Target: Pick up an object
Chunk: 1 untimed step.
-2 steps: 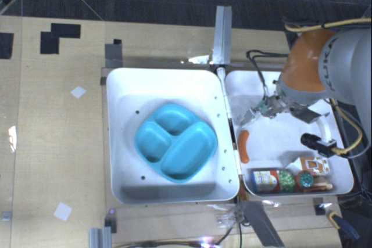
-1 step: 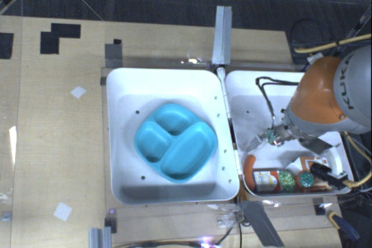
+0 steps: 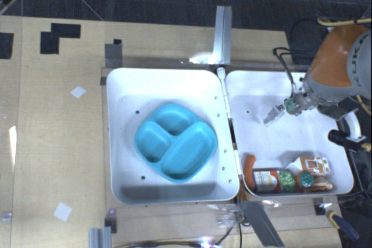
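Tool (image 3: pixel 274 115), slim and metallic, finger state unclear, hovers above the smooth white right bin (image 3: pixel 256 96).

I can't read any text from here. The jar (image 3: pixel 266 180) and the carton (image 3: pixel 314 165), both near the right bin's (image 3: pixel 256 96) front wall, carry labels too blurred to make out.
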Each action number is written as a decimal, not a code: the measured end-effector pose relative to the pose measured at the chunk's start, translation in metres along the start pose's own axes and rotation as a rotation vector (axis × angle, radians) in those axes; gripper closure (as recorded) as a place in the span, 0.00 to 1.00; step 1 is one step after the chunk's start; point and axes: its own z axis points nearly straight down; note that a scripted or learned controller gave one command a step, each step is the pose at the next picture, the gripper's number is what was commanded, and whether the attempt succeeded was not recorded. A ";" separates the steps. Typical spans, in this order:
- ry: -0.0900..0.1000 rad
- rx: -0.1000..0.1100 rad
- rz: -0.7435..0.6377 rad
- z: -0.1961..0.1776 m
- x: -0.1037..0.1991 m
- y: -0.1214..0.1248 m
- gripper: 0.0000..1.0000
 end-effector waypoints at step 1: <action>0.001 0.000 0.090 -0.080 0.095 -0.037 0.00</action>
